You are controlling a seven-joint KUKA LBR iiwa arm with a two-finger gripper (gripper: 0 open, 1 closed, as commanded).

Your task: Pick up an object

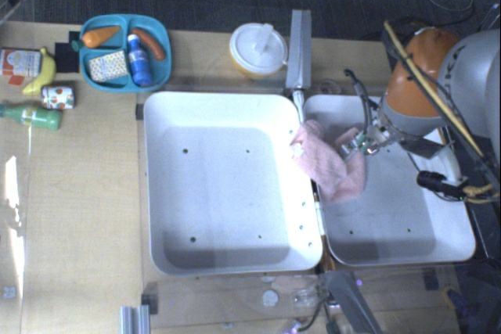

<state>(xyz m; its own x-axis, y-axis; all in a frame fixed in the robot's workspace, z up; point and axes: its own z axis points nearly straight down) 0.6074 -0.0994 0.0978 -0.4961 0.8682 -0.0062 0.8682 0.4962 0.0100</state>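
A pink cloth (329,162) is shown draped over the divide between the two bins, with its left end touching the rim of the left bin (219,184) and its bulk crumpled in the left part of the right bin (407,223). The upper right corner of the cloth is seen raised toward the gripper (362,143), which is placed directly at that corner; whether the fingers are apart, together or clamped on fabric cannot be told at this resolution. The arm (423,86) is seen entering from the right above the right bin. The task is judged to be at the grasping stage: the cloth has been reached, but most of it lies in the bin, so a full lift is not yet shown.
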